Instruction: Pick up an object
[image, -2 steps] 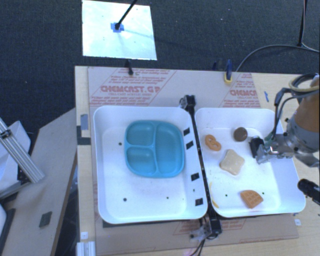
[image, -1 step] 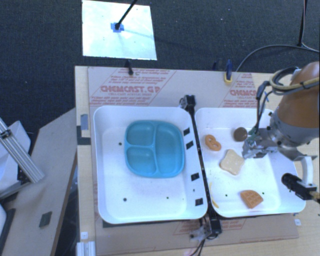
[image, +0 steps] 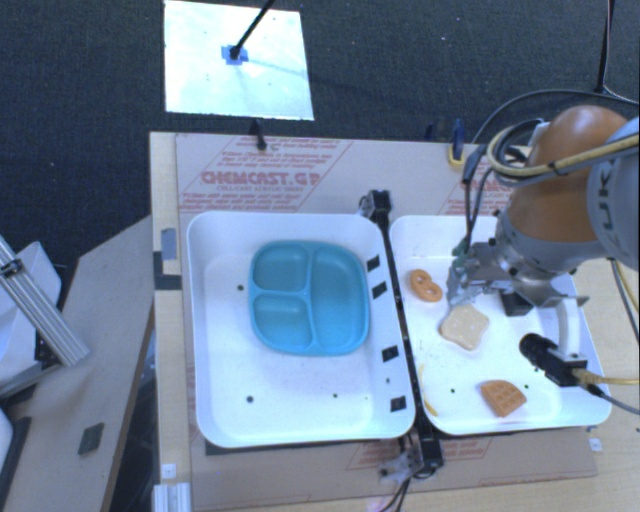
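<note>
A blue divided plate (image: 306, 298) sits in the left bin (image: 225, 400), well to the left of the fingers. In the right bin (image: 560, 415), a pretzel (image: 425, 286) lies just left of the gripper (image: 462, 285); whether its fingers are spread or pressed together cannot be told. A slice of toast (image: 465, 327) lies just below the fingertips. A waffle piece (image: 502, 397) rests further below, to their right.

The bins (image: 215, 300) look like smooth, faintly glossy white plastic; the divided plate (image: 307, 298) is matt blue plastic. Under them lies printed brown cardboard (image: 260, 175), perhaps film-covered. The arm's band (image: 575, 165) shines orange.
</note>
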